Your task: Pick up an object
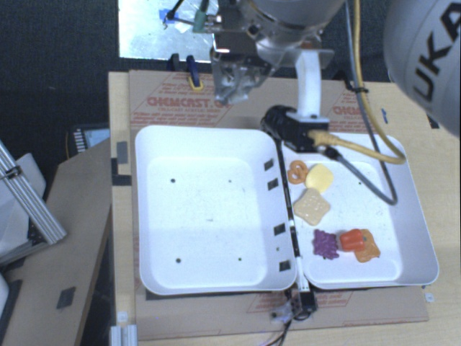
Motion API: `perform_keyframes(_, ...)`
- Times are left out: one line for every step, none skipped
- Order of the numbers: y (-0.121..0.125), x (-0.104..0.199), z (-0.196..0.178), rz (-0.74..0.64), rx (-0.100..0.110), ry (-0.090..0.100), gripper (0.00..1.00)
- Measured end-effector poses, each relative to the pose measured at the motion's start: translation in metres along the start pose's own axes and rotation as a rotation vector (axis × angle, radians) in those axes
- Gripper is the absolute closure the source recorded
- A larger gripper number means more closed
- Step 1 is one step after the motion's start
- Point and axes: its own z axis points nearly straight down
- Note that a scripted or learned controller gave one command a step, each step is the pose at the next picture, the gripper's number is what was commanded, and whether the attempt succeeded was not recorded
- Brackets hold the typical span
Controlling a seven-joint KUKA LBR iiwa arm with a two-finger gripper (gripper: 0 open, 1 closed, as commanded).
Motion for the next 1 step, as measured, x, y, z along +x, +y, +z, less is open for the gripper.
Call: perform_keyframes(-0.0003, -0.0011, -0.0039, 0.000, 0.010, -0.004, 1.00)
